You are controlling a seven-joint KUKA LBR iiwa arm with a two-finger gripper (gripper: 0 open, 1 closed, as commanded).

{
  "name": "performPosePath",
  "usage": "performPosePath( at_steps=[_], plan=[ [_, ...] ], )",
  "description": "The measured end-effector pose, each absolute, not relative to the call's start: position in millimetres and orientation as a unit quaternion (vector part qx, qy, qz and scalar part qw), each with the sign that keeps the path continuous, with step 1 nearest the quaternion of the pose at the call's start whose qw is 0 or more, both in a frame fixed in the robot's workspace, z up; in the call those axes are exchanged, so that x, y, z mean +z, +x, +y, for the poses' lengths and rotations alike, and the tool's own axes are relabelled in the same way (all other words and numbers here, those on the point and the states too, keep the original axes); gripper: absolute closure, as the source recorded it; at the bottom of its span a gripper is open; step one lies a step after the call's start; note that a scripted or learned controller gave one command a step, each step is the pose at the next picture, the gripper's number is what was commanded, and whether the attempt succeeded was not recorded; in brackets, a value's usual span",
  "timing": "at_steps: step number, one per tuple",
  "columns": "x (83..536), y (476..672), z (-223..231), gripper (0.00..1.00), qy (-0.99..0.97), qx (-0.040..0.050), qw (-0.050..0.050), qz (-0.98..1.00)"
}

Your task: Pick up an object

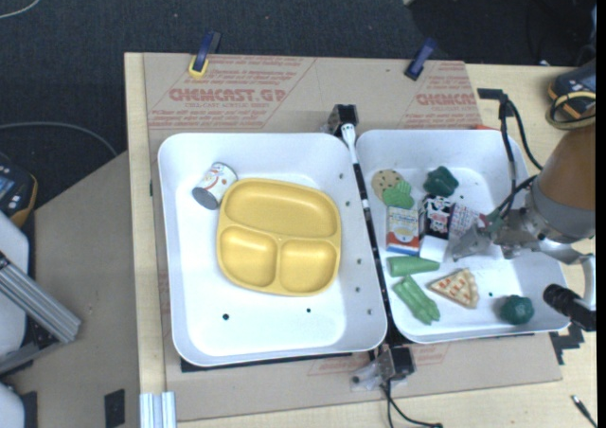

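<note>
Camera view: gripper (471,242) is low in the right bin (492,146), just right of the toy food pile, approx next to the pizza slice (455,288). Can't tell its state tbh. Looks like approach step; next prob needs to drop onto one item & close.

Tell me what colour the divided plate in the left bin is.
Yellow; the divided plate shows in the camera view.

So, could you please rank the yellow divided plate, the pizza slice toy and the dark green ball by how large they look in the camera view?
1. yellow divided plate, by far the largest
2. pizza slice toy
3. dark green ball, slightly smaller than the pizza slice
</note>
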State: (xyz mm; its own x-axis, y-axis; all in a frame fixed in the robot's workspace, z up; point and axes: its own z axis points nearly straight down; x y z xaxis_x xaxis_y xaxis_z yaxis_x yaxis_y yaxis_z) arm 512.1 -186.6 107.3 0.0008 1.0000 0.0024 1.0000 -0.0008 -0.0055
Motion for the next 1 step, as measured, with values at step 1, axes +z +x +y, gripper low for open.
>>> performPosePath(
  at_steps=[1],
  plan=[
    [83.2,511.7,-185.8,0.00,-0.707,0.0007,0.002,-0.707]
  ],
)
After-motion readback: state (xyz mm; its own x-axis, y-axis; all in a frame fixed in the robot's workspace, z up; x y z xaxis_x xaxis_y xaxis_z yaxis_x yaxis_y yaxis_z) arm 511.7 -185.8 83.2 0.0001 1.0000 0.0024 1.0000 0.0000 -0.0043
